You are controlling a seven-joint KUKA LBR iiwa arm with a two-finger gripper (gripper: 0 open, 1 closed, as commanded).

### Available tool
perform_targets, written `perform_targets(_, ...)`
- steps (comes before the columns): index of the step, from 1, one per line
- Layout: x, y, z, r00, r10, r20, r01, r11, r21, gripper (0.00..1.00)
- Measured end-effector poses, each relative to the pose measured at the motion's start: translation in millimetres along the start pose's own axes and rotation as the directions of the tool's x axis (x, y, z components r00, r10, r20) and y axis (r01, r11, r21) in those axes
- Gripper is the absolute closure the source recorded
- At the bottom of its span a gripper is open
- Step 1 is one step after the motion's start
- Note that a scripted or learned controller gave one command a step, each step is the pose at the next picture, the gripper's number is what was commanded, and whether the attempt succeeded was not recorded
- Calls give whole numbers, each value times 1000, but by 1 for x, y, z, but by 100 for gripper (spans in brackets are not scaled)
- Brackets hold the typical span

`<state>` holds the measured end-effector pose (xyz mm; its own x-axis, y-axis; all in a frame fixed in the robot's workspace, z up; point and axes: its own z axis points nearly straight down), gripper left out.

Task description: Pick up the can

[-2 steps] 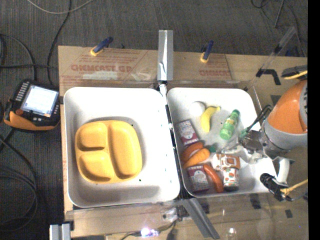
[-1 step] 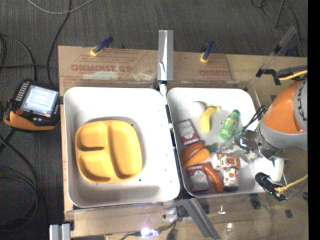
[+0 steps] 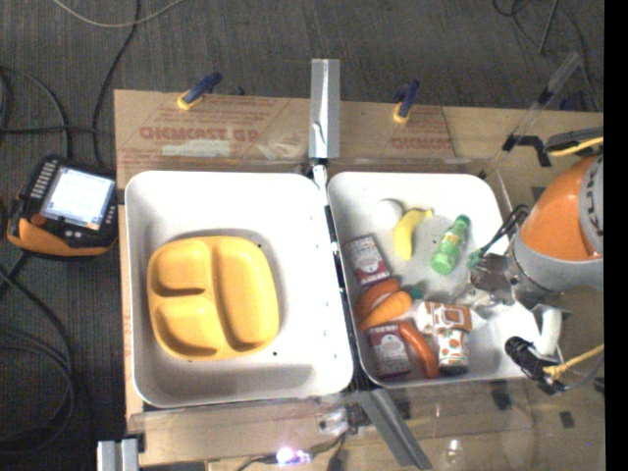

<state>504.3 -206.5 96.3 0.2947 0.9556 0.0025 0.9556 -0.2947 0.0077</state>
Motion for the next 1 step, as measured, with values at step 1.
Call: perform_targets(1, 3, 0, 0, 1000, -3, -3, 3, 1000, 2, 0)
